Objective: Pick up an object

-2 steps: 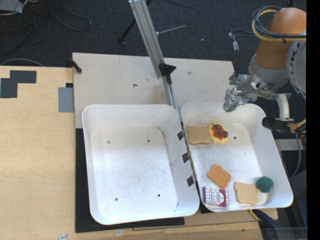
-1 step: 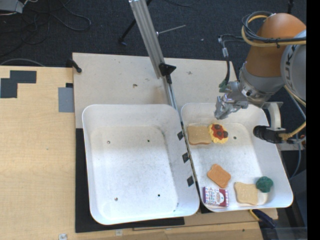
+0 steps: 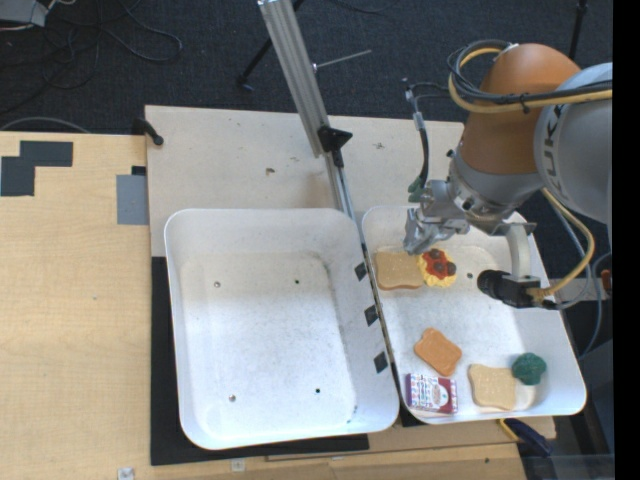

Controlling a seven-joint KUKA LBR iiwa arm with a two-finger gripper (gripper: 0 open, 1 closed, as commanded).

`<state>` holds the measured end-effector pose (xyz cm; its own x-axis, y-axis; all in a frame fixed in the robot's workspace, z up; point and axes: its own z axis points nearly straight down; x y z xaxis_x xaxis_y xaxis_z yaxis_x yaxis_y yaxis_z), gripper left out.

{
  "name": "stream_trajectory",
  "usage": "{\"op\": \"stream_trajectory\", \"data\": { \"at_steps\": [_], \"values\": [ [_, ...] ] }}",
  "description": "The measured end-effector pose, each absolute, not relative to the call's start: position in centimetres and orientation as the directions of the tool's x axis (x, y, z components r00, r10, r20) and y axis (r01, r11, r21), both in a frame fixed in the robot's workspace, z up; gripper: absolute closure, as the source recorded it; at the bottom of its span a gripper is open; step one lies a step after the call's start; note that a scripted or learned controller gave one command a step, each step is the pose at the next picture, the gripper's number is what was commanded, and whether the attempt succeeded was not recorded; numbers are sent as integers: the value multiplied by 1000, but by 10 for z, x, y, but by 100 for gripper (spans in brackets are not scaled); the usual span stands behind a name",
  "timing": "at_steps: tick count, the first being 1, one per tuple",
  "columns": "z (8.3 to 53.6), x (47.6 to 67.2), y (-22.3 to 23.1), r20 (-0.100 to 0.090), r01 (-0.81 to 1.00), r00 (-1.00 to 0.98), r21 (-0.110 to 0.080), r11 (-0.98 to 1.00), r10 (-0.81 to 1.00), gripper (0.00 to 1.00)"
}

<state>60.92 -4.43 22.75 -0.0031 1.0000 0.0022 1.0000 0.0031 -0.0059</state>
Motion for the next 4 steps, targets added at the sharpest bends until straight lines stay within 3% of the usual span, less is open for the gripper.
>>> {"op": "stream_trajectory", "data": {
  "at_steps": [3, 4],
  "values": [
    [216, 519, 78, 2, 1000, -3, -7, 3, 1000, 100],
    [230, 501, 84, 1, 1000, -1, -6, 1, 1000, 100]
  ]
}}
